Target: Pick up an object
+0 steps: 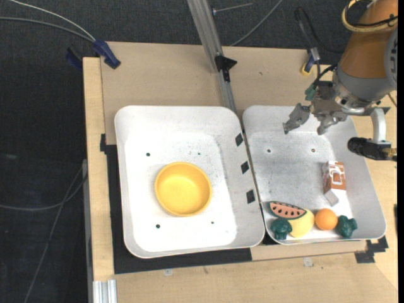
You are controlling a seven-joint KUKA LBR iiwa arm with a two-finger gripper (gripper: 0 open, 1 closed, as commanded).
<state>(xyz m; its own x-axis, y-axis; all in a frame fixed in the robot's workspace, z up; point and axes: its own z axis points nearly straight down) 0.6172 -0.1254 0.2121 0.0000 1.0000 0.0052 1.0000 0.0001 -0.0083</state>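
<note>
The gripper (309,124) hangs over the far end of the right bin (278,169). Its two grey fingers (294,119) are spread apart, and there is nothing between them. Above it is the grey wrist and the orange band of the arm (369,43), which comes in from the right.

The toys to pick up all lie at the near end of the same bin, well apart from the gripper. A small brown and white box (334,176) lies by the right wall. Closer to the near rim sits an orange (326,219). Just beside it on the right is a dark green toy (346,226). On the left of the orange is a yellow lemon (302,223), with a watermelon slice (288,209) lying across its top. A second green toy (281,228) touches the lemon on its left side.

The left bin (136,169) sits right beside the first one. A yellow bowl (183,188) stands upright near its middle.

A metal pole (208,36) rises from between the bins.
</note>
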